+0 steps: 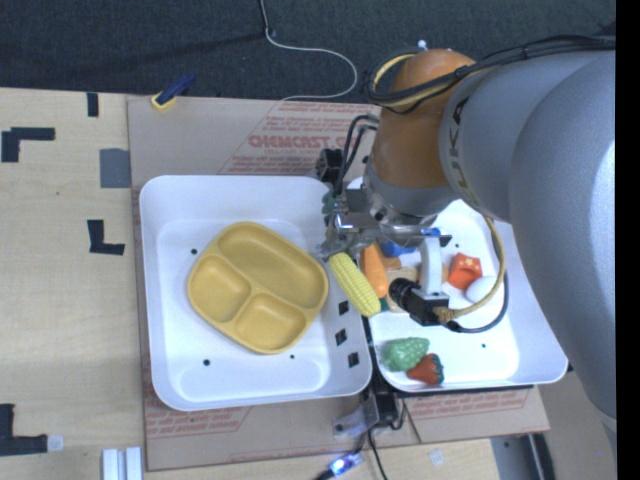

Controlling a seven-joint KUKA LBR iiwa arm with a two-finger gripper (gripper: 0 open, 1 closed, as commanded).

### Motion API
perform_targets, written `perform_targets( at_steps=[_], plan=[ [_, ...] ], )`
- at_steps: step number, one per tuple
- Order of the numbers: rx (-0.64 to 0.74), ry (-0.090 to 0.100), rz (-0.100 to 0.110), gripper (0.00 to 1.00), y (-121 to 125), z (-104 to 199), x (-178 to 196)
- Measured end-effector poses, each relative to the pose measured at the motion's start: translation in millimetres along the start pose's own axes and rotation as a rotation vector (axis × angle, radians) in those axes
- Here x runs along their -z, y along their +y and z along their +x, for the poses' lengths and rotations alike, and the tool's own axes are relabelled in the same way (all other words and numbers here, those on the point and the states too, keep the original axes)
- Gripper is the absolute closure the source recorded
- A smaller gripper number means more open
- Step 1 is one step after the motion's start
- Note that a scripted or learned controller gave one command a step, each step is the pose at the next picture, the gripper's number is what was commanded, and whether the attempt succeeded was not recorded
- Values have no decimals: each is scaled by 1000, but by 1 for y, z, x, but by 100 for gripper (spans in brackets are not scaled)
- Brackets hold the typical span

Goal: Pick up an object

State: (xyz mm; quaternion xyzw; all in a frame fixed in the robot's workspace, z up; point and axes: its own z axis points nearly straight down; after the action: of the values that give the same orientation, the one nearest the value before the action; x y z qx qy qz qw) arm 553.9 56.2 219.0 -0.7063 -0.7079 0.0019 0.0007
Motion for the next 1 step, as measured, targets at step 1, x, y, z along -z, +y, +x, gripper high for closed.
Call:
perform_targets(
  at_steps=[1],
  plan=[
    [-2, 0, 0, 100, -14, -14, 3]
  ],
)
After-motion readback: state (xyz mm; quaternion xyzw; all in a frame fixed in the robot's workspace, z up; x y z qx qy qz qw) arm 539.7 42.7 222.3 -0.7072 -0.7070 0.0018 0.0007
